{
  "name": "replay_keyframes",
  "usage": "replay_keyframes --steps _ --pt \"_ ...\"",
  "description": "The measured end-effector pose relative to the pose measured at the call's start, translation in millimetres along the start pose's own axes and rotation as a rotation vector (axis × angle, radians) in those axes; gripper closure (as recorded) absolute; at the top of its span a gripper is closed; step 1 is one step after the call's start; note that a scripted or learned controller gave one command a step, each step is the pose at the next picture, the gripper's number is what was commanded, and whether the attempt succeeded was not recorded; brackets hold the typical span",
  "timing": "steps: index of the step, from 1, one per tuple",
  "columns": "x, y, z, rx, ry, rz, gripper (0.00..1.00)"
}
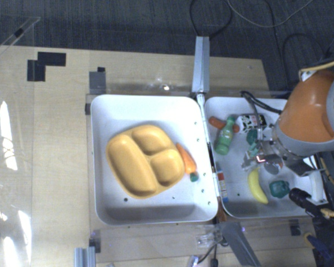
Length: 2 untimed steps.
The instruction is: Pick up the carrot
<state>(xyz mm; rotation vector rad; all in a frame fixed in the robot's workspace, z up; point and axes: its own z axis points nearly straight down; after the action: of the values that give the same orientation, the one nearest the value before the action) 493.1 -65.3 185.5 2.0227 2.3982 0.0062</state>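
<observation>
The wooden bench [55,166] bears 2 white bins [150,213] side by side.

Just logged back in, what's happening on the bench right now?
The arm is over the right bin, with its gripper hanging among a banana, a green bottle and a small teal item. The carrot it is meant to pick up lies in the left bin, against the right edge of the yellow tray, untouched. Nothing shows between the fingers, so the pick has not begun.
</observation>
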Motion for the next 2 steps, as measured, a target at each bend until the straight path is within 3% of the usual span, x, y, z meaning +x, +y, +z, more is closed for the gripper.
replay_keyframes --steps 1,2 --pt "38.0 1.2 0.9 0.003 0.000 0.592 1.00" --pt "38.6 3.0 -9.5 0.000 0.001 0.585 1.00"
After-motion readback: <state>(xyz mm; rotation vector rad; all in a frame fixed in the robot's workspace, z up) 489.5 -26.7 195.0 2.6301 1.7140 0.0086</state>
